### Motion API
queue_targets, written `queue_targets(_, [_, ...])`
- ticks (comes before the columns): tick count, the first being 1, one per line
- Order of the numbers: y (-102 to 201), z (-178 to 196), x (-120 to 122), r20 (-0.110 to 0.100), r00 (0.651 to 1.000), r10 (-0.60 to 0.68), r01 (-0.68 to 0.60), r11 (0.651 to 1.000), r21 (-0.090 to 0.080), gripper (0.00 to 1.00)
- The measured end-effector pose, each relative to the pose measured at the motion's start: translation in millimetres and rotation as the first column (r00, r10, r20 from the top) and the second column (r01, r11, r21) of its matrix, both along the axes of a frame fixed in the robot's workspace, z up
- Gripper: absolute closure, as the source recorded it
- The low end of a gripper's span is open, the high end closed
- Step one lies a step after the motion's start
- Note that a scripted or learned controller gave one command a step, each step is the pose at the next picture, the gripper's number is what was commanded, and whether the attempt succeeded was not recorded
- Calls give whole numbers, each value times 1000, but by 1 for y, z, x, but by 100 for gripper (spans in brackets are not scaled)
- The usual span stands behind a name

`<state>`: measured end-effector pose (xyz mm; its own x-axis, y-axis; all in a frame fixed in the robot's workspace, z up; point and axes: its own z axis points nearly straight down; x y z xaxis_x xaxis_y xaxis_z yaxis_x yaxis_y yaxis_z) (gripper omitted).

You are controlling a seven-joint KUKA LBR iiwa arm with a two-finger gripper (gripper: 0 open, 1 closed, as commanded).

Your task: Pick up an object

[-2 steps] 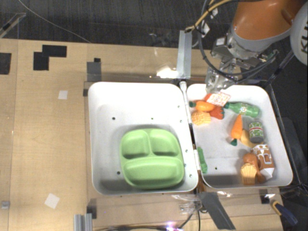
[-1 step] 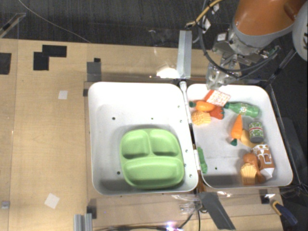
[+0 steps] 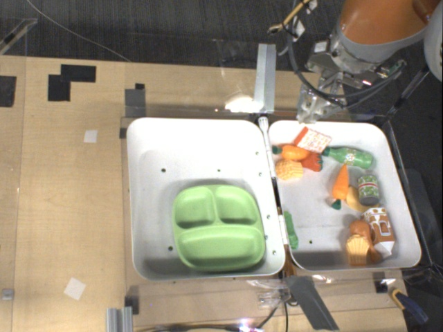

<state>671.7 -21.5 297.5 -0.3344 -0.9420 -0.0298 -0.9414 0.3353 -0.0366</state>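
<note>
**Arm poised over the far edge of the right bin, toys scattered below**

A pale wooden bench (image 3: pixel 62 213) fills the view, with black square markings near its far left corner and a dark ribbed floor beyond its far edge; two shallow white bins sit side by side on it, meeting along a narrow central seam. The left bin (image 3: pixel 149 151) holds a green sectioned tray (image 3: pixel 218 227), lying toward its near edge, slightly turned; the right bin (image 3: pixel 398 185) holds all the small items.

Along the right bin's far edge lie a red-and-white printed card (image 3: pixel 313 140) and, beside it, a green bottle (image 3: pixel 351 158) on its side; near the far left corner sit an orange toy (image 3: pixel 293 153) and a yellow corn cob (image 3: pixel 289 171), close together; a toy carrot (image 3: pixel 340 184) lies tilted near the middle, with a small green-labelled can (image 3: pixel 367 189) just beside it; a small carton (image 3: pixel 380 231) and a brown pastry-like toy (image 3: pixel 358 244) crowd the near right corner; a green sliver (image 3: pixel 290 229) rests against the left wall.

The gripper (image 3: pixel 309 106) hangs over the right bin's far rim, under the orange band (image 3: pixel 381 12) and its cables; whether it is spread or pressed together cannot be told. The card is the nearest item, just below it; the other toys lie farther toward the bin's near edge.
</note>
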Motion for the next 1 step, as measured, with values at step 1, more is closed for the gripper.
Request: queue_targets(1, [0,-76,-47,-41,994,104,-104,994,-12,100])
